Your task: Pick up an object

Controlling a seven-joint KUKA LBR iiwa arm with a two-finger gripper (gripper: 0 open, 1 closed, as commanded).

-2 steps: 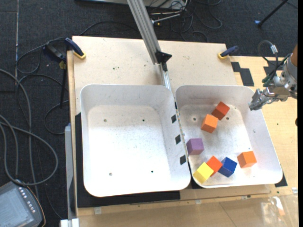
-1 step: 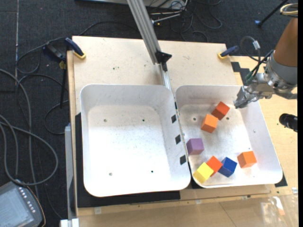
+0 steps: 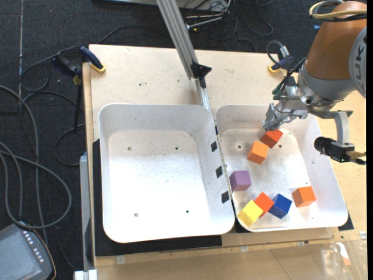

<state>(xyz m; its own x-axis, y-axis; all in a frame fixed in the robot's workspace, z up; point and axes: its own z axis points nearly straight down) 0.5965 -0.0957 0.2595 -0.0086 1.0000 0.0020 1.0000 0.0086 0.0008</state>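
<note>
Here, a red-orange cube (image 3: 271,137) in the right bin (image 3: 326,182), toward its far end, tilted, directly under the claw (image 3: 274,125). Claw tips down at the cube's upper edge, seemingly touching; whether spread or pinched on it, impossible to tell from this slant. Just beside, nearer the camera and slightly left, an orange cube (image 3: 258,151), touching or almost touching the red-orange one. Further toward the near end, a purple cube (image 3: 240,179) close to the bin's left wall. Along the near rim, a tight cluster: yellow cube (image 3: 251,212), small orange-red cube (image 3: 264,202), blue cube (image 3: 281,205), each against the next. A little apart to the right, another orange cube (image 3: 303,196). Left bin (image 3: 116,121) alongside, rims meeting in the middle. Both bins on a pale tabletop (image 3: 145,69), with a grey metal bar (image 3: 175,25) slanting across its far side.
</note>
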